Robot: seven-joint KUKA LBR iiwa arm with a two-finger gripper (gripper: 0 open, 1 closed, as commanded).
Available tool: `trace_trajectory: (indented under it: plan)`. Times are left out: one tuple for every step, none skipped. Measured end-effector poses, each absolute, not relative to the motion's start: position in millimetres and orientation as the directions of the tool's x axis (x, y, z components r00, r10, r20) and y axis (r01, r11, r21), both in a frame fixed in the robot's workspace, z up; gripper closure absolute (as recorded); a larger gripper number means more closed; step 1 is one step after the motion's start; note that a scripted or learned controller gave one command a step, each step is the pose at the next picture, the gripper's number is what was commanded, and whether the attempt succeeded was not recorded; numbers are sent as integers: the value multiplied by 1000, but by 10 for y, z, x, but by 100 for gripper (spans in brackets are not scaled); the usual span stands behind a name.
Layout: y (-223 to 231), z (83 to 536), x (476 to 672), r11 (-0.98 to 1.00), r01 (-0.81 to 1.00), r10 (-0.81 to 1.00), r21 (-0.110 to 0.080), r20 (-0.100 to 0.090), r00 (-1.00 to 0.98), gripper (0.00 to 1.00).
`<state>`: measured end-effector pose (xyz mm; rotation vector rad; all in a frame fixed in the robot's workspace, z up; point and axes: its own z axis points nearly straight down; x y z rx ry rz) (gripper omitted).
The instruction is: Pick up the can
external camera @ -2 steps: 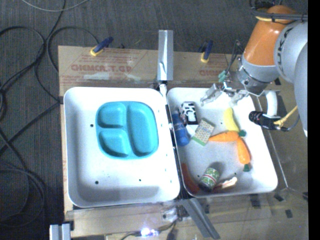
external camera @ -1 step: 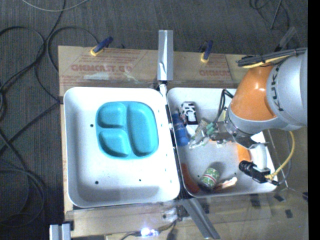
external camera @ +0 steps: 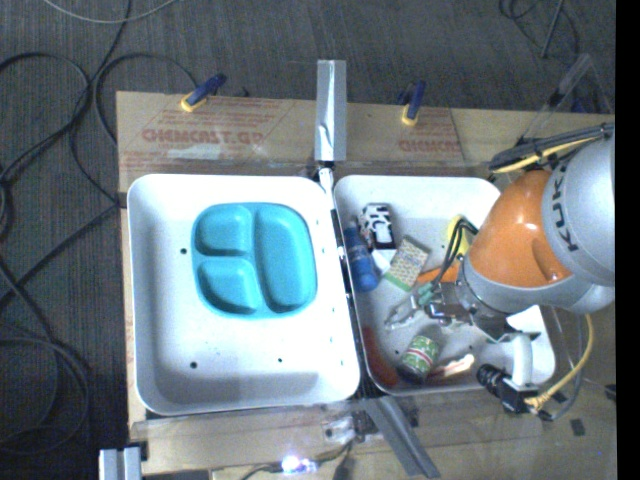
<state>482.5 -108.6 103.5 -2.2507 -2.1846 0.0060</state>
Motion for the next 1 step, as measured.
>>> trace_trajectory:
  plan:
    - [-1071, 1119, 4827, -28, 1000, 1000, -8, 4, 28, 100]
